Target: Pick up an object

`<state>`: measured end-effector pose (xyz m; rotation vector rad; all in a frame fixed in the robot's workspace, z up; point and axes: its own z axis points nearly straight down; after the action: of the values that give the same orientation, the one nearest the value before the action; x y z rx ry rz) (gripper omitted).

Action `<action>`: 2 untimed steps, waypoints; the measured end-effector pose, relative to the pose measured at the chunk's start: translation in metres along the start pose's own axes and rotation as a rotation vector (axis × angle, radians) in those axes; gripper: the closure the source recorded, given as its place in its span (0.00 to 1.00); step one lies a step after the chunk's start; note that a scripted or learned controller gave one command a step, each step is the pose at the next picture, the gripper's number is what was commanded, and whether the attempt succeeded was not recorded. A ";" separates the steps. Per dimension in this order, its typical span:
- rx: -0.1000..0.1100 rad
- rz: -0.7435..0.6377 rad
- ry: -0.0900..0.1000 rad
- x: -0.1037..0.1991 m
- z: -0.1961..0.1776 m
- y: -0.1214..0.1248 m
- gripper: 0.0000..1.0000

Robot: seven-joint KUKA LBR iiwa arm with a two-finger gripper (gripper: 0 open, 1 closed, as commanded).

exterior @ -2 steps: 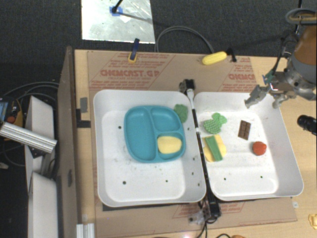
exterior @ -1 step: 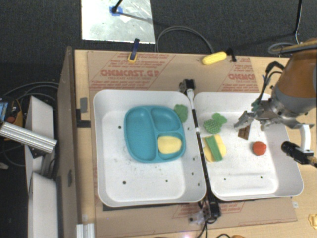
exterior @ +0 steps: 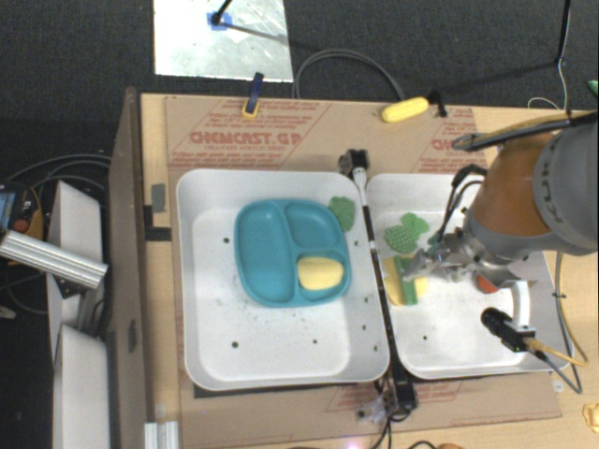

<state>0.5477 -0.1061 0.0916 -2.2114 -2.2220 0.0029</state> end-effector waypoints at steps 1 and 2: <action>-0.019 0.004 -0.001 -0.008 0.002 -0.004 0.00; -0.015 0.005 -0.007 -0.053 0.005 0.032 0.00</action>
<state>0.5803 -0.1588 0.0865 -2.2275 -2.2279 -0.0059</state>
